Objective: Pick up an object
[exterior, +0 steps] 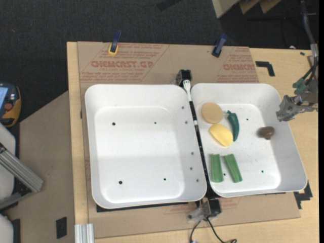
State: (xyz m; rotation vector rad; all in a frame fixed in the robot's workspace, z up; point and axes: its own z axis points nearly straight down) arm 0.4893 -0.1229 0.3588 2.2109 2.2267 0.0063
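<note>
One camera hangs above the bench (152,59) and looks down at a slant, far enough to take in both white bins (96,151) whole.

A robotics lab or test workshop. A flat brown cardboard-covered desk (152,59), printed with red lettering, carries two shallow white plastic bins (142,146) side by side, held by small blue clamps (115,42) at the far edge. Dark grey carpet (76,14) surrounds the desk. A silver aluminium framing bar (17,168) stands at the left, and a black cable (202,232) trails off the near edge.
</note>
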